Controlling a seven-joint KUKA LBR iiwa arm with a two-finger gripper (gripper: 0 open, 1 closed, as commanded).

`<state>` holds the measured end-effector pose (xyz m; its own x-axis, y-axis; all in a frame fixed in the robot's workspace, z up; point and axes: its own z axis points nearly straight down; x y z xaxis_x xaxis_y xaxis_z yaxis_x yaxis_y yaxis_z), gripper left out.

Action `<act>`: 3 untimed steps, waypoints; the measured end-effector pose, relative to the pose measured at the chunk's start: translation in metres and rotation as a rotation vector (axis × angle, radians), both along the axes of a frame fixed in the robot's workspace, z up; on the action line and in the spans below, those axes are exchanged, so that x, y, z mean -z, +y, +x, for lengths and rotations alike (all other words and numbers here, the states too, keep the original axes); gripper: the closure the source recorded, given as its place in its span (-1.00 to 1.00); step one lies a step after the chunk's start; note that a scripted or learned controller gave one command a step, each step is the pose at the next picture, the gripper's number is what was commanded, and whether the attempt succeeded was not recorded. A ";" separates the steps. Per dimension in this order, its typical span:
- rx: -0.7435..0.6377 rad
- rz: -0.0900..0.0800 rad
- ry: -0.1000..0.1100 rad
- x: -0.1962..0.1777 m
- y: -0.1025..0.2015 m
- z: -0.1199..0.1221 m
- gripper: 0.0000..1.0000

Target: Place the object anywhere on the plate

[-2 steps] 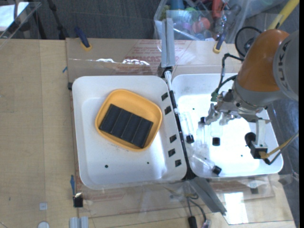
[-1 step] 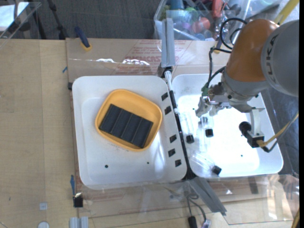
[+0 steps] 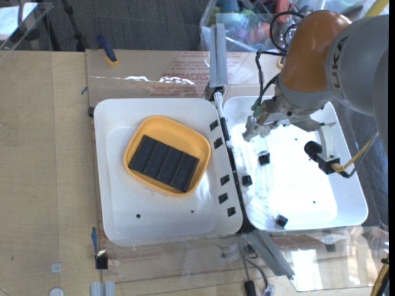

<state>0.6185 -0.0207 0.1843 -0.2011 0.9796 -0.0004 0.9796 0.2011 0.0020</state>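
- You see two white bins side by side; the left bin (image 3: 117,221) holds a yellow plate (image 3: 167,155), which sits a little to the upper middle of that bin.
- On the plate lies a dark ridged block (image 3: 163,162), flat and slightly turned, covering most of the plate floor. This is the object, and it is already resting on the plate.
- The arm (image 3: 345,48) comes in from the right, and its gripper (image 3: 254,126) is over the upper left part of the right bin (image 3: 345,208), close to the wall between the bins.
- Whether the gripper is open or closed, I cannot tell; this part is too small and too bright.
- You can notice nothing is seen held in the gripper.
- In the right bin there are some small dark pieces (image 3: 264,159) on the floor.
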 end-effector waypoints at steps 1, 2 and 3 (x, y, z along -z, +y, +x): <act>-0.062 -0.001 0.000 0.000 -0.008 0.020 1.00; -0.207 0.001 0.004 0.000 0.003 0.004 1.00; -0.302 -0.001 -0.001 0.000 0.022 0.033 1.00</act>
<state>0.6518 0.0011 0.1847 -0.4837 0.8752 -0.0016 0.8752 0.4837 0.0029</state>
